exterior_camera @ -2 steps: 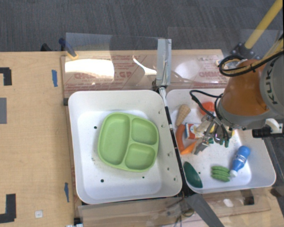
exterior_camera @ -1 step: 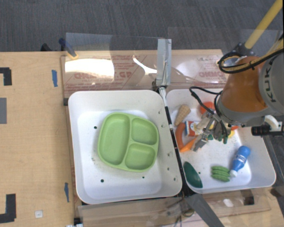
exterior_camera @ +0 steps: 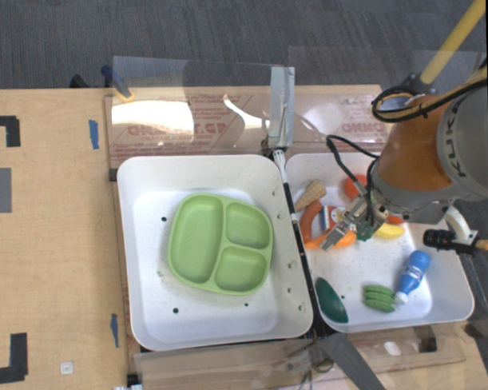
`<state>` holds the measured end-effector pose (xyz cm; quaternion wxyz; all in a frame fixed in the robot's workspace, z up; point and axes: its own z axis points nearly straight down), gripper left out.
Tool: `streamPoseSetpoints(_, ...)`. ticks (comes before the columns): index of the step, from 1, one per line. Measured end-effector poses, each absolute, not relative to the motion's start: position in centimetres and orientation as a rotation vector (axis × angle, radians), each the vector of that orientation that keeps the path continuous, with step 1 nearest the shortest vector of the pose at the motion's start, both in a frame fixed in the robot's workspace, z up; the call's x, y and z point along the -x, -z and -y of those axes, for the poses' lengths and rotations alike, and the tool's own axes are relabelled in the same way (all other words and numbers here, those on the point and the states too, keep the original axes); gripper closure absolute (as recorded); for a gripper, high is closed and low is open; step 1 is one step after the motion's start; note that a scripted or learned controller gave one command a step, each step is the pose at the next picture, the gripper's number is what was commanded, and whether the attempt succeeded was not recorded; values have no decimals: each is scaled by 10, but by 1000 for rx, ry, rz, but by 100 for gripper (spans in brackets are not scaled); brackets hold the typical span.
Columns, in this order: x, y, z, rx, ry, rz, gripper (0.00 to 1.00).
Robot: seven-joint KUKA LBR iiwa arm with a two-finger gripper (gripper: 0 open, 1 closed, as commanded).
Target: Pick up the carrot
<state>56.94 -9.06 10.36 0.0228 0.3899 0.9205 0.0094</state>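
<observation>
The carrot (exterior_camera: 310,221) is an orange curved piece lying at the left side of the right bin (exterior_camera: 448,307), near the divider. My gripper (exterior_camera: 338,233) comes down from the orange-banded wrist (exterior_camera: 410,156) and sits right beside the carrot's right end, low over the bin floor. A small orange bit (exterior_camera: 344,240) shows at the fingertips, and I cannot make out whether it is part of the carrot or is held.
In the right bin lie a tan cone-shaped toy (exterior_camera: 312,193), a yellow piece (exterior_camera: 390,231), a blue and white bottle (exterior_camera: 411,274), a green pea pod (exterior_camera: 379,297) and a dark green item (exterior_camera: 332,301). A green divided plate (exterior_camera: 222,243) sits in the left bin (exterior_camera: 141,234).
</observation>
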Motion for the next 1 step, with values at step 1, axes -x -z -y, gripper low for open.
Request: streamPoseSetpoints(1,-573,-117,95,-1204,-24,-2837,100)
